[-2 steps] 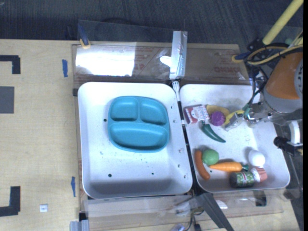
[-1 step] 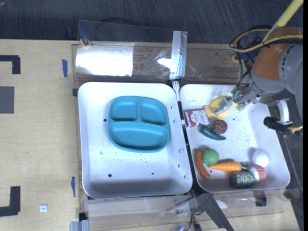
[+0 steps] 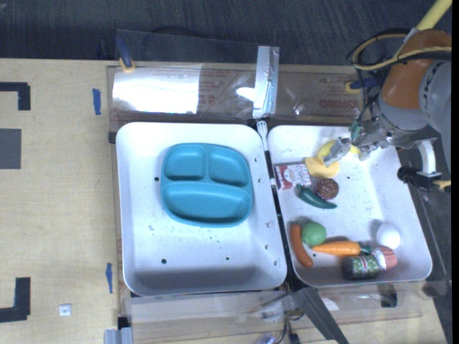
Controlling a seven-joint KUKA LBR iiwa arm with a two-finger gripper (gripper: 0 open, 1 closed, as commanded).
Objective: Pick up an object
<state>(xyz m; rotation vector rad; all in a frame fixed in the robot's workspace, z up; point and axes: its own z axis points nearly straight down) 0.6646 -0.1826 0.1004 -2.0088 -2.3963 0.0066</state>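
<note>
Most toys crowd the right bin's (image 3: pixel 412 213) front edge. The gripper (image 3: pixel 343 147) pinches the yellow toy (image 3: pixel 324 159) near its back rim.

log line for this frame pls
phase: reaching | gripper: over right bin, at yellow toy | grasp: unconfirmed | left bin: blue divided plate

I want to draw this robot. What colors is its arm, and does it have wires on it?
The arm is grey and rounded, with a wide orange band around it above the wrist. Yellow and dark cables loop beside the band. At its tip sits a small grey metal gripper with blocky parts, over the right white bin.
</note>
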